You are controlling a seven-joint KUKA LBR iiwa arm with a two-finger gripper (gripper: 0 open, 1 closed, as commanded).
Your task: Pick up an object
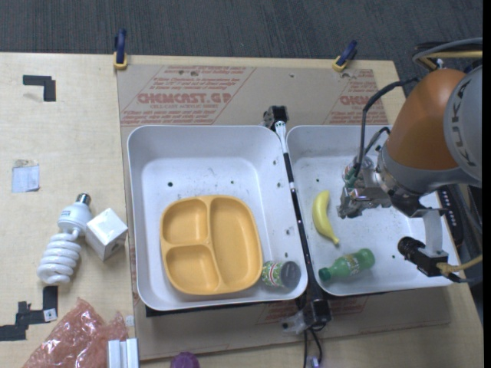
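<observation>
Status: pick not yet done. You see the gripper (354,202) low in the right bin (383,278), just beside the banana (323,216), nothing visibly between its tips; open/closed state can't be judged from this angle. Remaining: grasp and lift.

Qty, right bin: 1 banana, 1 green bottle (347,265). Left bin (146,228): 1 yellow divided plate (211,244), 1 small can (279,274).

Purple object (184,360) (bottom edge) cut off
</observation>
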